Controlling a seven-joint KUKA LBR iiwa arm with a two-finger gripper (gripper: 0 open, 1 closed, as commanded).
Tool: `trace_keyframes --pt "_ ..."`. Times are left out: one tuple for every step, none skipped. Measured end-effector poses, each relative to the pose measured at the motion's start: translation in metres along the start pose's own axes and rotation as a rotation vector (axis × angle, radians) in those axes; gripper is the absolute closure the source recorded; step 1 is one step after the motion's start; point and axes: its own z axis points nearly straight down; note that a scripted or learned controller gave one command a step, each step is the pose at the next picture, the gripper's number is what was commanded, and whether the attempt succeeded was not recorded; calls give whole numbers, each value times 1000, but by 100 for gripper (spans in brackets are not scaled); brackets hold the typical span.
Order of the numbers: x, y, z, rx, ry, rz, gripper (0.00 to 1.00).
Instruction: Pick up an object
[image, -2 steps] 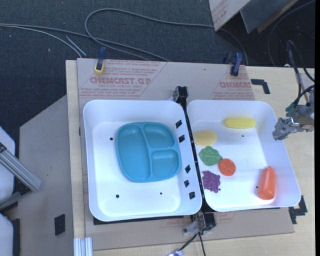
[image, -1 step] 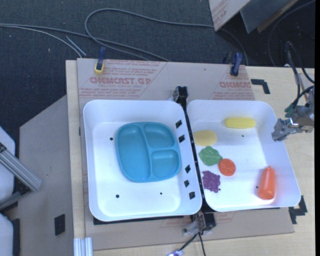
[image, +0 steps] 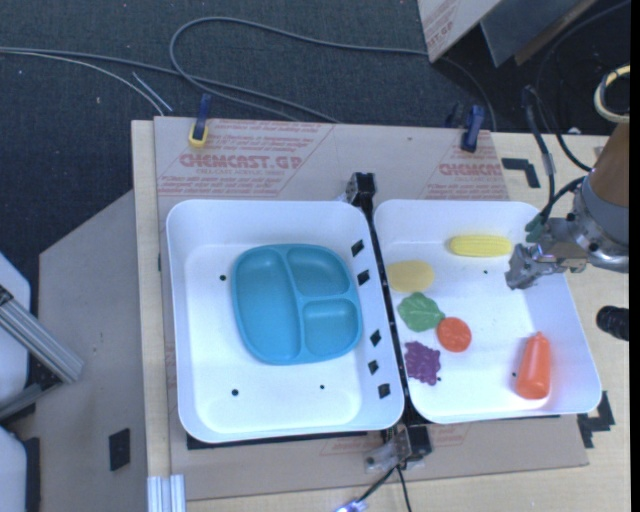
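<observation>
From the overhead camera I see my tool low over the right bin, near its right wall; I cannot tell how far open it is, and nothing shows in its grip. The corn cob lies just left of it, slightly farther back. The orange carrot sits nearer the front, below the tool. The tomato, lettuce leaf and grapes lie well to its left.

Fixed overhead view, slanted down, both bins framed
</observation>
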Motion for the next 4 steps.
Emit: trace_keyframes --pt "51 2 -2 0 -1 1 100" --pt "103 -4 -7 0 -1 0 100" --pt "162 -16 9 3 0 0 100" --pt "206 -19 10 1 -2 2 100"
